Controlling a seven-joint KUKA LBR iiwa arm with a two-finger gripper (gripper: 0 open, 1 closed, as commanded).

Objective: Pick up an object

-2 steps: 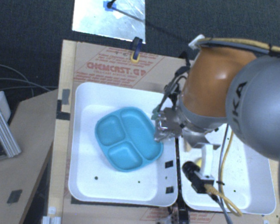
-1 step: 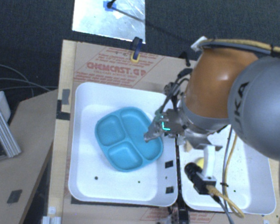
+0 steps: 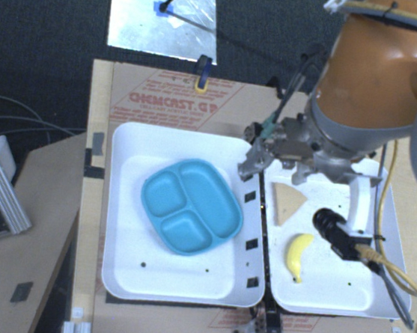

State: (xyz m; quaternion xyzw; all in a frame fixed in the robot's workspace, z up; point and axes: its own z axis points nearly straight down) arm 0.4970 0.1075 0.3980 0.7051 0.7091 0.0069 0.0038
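Pincer (image 3: 253, 162): hanging over the far end of the rim where the left bin (image 3: 117, 264) and right bin (image 3: 332, 298) are meeting; spread or pressed together, cannot tell.
Banana (image 3: 297, 256): lying in the right bin, toward its near edge.
Tan wedge (image 3: 287, 202): lying just beyond the banana, by that bin's left edge.
Blue divided plate (image 3: 191, 206): sitting mid left bin.

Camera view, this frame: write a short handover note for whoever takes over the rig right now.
Gripper: above the divider between the bins, toward their far end; no object visibly held.
Left bin: blue divided plate lying flat.
Right bin: tan wedge near the divider, yellow banana just in front of it; both lie on the bin floor.
Done: nothing lifted.
Left: grasp one object and lift it; the wedge looks closest.
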